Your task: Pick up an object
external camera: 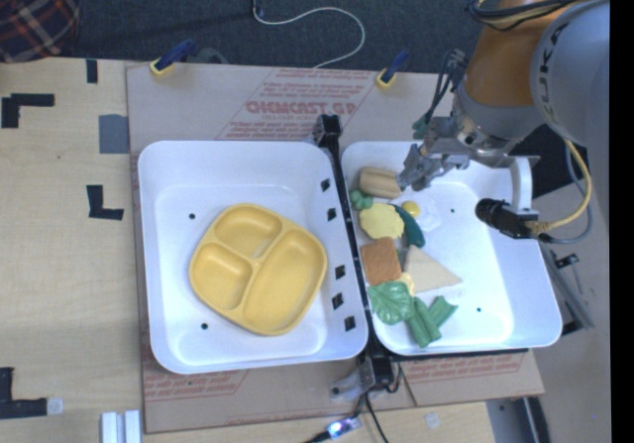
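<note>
The tan, log-shaped toy lies just left of the pincer, long axis left-right; whether the pincer is spread cannot be told.

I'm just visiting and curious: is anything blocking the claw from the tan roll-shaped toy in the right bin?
Nothing visible does. The two-finger gripper hangs just right of the tan cylindrical bread-roll toy at the back of the right white bin. The yellow lemon-like toy lies nearer the camera, beside the roll, not between them.
</note>
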